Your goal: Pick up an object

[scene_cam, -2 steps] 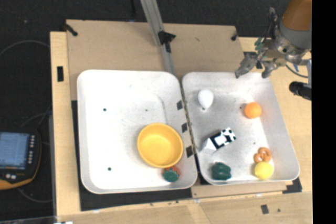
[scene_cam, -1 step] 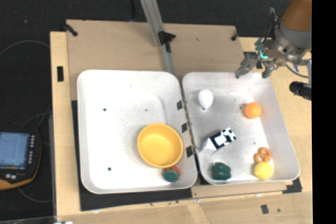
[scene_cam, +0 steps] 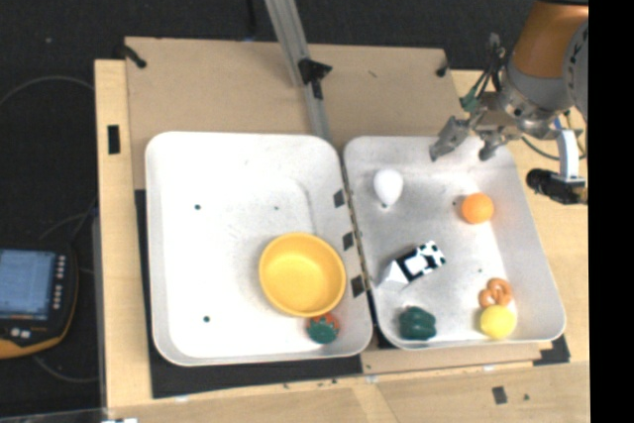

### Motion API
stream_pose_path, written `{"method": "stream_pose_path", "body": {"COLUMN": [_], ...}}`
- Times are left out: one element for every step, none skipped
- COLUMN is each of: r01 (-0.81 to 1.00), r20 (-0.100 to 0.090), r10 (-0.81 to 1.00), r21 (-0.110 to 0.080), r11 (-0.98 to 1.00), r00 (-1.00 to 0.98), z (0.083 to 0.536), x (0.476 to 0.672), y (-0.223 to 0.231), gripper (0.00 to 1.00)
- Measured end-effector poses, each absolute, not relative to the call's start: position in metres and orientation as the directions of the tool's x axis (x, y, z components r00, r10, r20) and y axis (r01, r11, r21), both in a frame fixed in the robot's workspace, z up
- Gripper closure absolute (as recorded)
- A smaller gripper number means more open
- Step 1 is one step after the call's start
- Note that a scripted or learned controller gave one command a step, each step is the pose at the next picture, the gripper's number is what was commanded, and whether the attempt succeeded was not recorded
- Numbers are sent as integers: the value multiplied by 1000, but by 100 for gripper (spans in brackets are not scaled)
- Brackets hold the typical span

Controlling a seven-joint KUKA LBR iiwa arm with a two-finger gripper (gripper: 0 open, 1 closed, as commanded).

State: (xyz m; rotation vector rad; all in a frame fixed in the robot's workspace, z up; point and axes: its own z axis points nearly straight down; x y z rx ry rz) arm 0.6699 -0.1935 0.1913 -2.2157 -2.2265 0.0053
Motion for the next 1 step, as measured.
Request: {"method": "stream_pose_path", "body": {"r01": [1000], "r20": [-1], "r10": [1000], "r21": [-5], "r11": [6], "r00": [-6], "z": [128], "x": [669], "y": [-192], "gripper": [0]}}
